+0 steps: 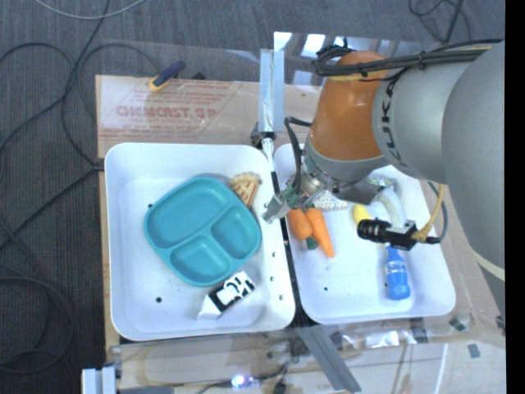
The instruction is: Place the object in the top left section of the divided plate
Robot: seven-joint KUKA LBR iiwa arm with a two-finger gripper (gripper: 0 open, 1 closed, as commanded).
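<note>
Pick stage: I hold tool (pixel 287 199) low over right bin (pixel 426 302), beside carrots (pixel 312 226); tool's grip state I cannot tell. Divided plate (pixel 203 230) in left bin (pixel 131 302). Next: secure carrot, carry left to plate's top-left section

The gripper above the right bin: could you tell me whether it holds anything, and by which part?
It cannot be told. The gripper sits right at the top end of the carrot, but its tip is too small and cluttered to show a hold.
</note>
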